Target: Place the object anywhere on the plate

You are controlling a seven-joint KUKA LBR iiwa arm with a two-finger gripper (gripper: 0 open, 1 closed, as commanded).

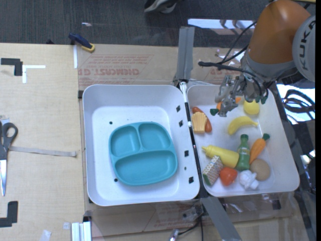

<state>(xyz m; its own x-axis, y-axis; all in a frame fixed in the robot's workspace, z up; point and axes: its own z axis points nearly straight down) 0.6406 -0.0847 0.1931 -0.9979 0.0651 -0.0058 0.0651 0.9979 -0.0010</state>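
Observation:
A teal divided plate (144, 153) lies in the left white bin (95, 134). Toy foods lie in the right bin (281, 134): a yellow lemon (251, 108), a banana (242, 124), a green bottle (244, 152), a carrot (257, 148), a yellow squeeze bottle (222, 155), a red tomato (228, 175) and an orange-yellow piece (200, 121) by the left wall. My gripper (227, 104) hangs over the back of the right bin, just left of the lemon and above the banana. I see nothing clearly held between its tips.
A white piece (249, 179), a brown round piece (261, 169) and a wedge (212, 170) crowd the right bin's front. The divider (189, 134) runs between the bins. Scissors (5, 144) lie at the far left of the bench.

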